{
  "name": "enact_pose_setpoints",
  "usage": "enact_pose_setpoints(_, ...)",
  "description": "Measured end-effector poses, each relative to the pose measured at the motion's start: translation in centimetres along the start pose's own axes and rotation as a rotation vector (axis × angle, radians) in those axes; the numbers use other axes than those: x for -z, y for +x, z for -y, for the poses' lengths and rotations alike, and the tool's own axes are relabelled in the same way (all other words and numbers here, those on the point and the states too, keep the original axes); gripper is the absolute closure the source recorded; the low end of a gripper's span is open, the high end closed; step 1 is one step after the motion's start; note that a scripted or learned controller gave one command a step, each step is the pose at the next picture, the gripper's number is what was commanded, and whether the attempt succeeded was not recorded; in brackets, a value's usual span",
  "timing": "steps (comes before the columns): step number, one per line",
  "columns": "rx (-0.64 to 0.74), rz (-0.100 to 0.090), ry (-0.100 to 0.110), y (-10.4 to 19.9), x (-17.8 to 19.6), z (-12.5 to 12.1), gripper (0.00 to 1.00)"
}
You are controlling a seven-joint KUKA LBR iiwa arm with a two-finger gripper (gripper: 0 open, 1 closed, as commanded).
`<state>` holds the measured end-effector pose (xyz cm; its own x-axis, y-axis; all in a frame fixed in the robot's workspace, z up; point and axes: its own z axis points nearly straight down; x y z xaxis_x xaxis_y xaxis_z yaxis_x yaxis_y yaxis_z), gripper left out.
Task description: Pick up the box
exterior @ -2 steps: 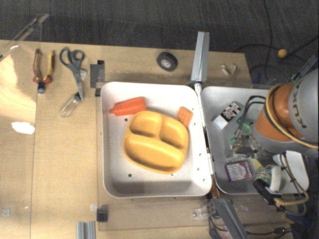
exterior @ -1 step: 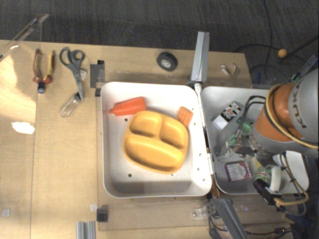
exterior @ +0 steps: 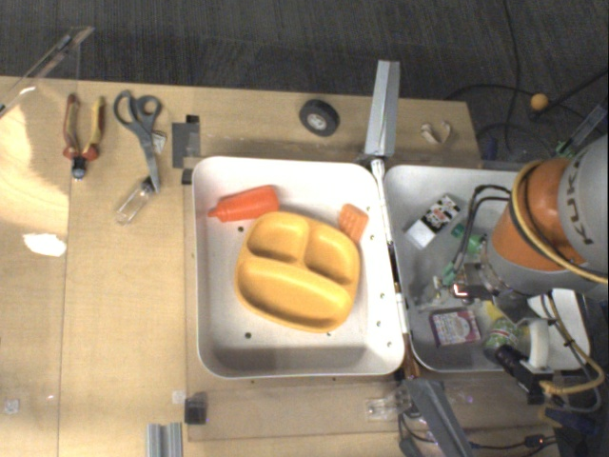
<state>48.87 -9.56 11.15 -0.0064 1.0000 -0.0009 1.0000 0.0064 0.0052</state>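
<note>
The left bin [exterior: 205, 255] holds a yellow tray [exterior: 297, 269] centrally. In the right bin [exterior: 411, 341], the box [exterior: 454, 327] lies at its six o'clock edge, reachable beneath the arm [exterior: 557, 222]; the hand's state is hidden, so I cannot tell.

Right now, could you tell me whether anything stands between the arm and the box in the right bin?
Nothing visible does: the box lies uncovered on the right bin floor, just below the arm's wrist. The fingers are hidden.
</note>
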Motion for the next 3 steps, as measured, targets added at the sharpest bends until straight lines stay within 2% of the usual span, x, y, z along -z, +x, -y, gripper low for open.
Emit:
enact_pose_setpoints(1,0.004,-0.001,-0.007,-0.22,-2.17,-0.2,0.0)
enact_pose_setpoints(3,-0.179,0.003,-0.017,-0.18,-2.14,-0.46,0.0)
